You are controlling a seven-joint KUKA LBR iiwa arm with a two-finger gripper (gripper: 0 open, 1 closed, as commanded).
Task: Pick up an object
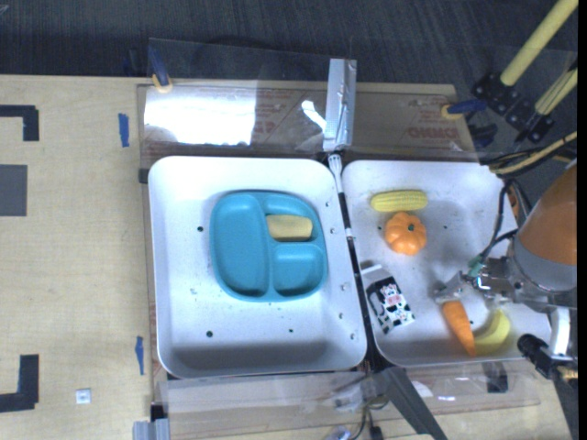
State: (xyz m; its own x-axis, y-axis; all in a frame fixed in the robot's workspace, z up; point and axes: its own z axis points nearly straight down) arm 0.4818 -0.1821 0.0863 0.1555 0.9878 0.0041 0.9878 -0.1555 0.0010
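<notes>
The carrot (457,325), an orange piece lying tilted, rests on the floor of the right bin (431,180) toward its near right part. A yellow banana (496,330) lies touching the carrot on its right side. The gripper (464,285) sits just above the far end of the carrot, at the end of the grey arm with its orange band (550,227) entering from the right. Whether the claw is open, closed, or gripping cannot be told from this view; no object is seen clearly between its parts.

Further left in the same bin, a small black-and-white cow toy (389,302) lies near the left wall. Beyond it, toward the far side, an orange pumpkin (405,233) stands just near of a yellow corn cob (399,200), the two almost touching.

The left bin (174,264) holds a blue divided plate (268,244) at its centre. A pale yellow block (290,227) rests in the plate's far right compartment.

Both bins sit side by side, edges touching, on a light wooden bench (73,273).
</notes>
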